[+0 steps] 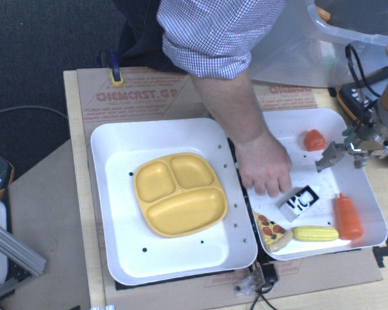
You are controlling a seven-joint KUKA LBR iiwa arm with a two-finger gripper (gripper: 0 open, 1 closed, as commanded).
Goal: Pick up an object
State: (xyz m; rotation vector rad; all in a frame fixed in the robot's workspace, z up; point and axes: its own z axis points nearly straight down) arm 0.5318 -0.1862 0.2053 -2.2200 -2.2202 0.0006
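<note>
The robot hand (343, 152) hangs over the right bin's (324, 123) right edge, metal fingers spread open and holding nothing. Just beside it lies a glossy red tomato (313, 139), the nearest candidate; an orange bottle (348, 217) stands along the right wall, a knobbly yellow corn cob (314, 233) and pizza slice (273, 230) at the near edge. A person's hand (264, 168) rests inside the bin by a small black-and-white block (298, 201), so a descent risks collision. The left bin (115, 209) holds a smooth yellow divided plate (180, 194).
</note>
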